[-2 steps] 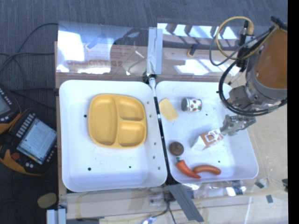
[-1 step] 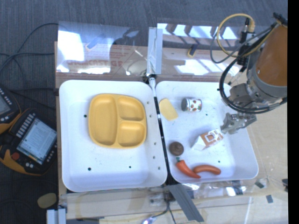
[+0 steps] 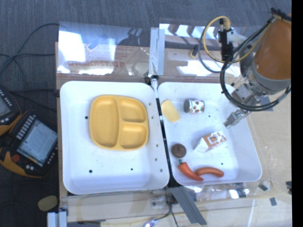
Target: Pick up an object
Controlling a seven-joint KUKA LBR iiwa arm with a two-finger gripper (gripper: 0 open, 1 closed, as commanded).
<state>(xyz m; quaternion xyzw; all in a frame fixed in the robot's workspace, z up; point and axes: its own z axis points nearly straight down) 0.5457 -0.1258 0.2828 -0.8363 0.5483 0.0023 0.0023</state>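
The right bin (image 3: 246, 150) holds several small objects. A pale yellow wedge (image 3: 170, 111) lies at its left edge, and a small can (image 3: 194, 106) lies on its side just right of the wedge. A white and red carton (image 3: 210, 142) sits near the middle, with a brown round piece (image 3: 178, 150) to its left. At the front lie a red pepper (image 3: 188, 170) and a sausage (image 3: 209, 172). My gripper (image 3: 235, 118) hangs over the right part of this bin, up and to the right of the carton, holding nothing that I can see.
A yellow divided plate (image 3: 118, 122) rests in the left bin (image 3: 75, 164). The arm's orange band (image 3: 277, 44) and looping cables (image 3: 222, 46) stand over the bench's back right corner. A handheld controller (image 3: 31, 141) lies on the floor at the left.
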